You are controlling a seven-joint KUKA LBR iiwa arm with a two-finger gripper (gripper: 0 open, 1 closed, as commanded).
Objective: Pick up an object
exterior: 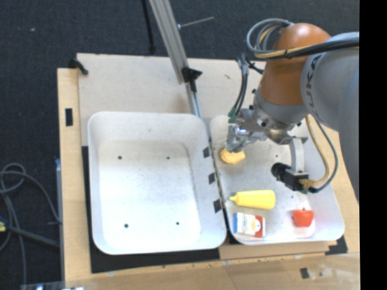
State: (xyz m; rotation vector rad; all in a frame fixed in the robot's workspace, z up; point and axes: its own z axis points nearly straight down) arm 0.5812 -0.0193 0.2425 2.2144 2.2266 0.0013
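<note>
Tan pastry point(232, 156): a small bun-like lump, lying near the upper left of the right bin point(329, 213), close to the wall shared with the left bin point(97, 125).
Gripper point(236, 142): directly over the pastry, tips at its top edge; whether anything sits between them I cannot tell, nor how wide it stands.
Why there: my guess is the pastry is the chosen target, since the arm point(290, 71) hangs straight above it.
Yellow bottle point(253, 199): lying on its side below the pastry, apart from it.
Carton point(248, 225): red and white, just under the bottle, at the bin's front rim.
Red piece point(303, 217): small, front right, well clear.
In the way: the shared wall beside the pastry leaves little room on that side; black cable clip point(289, 175) hangs right of it.
</note>
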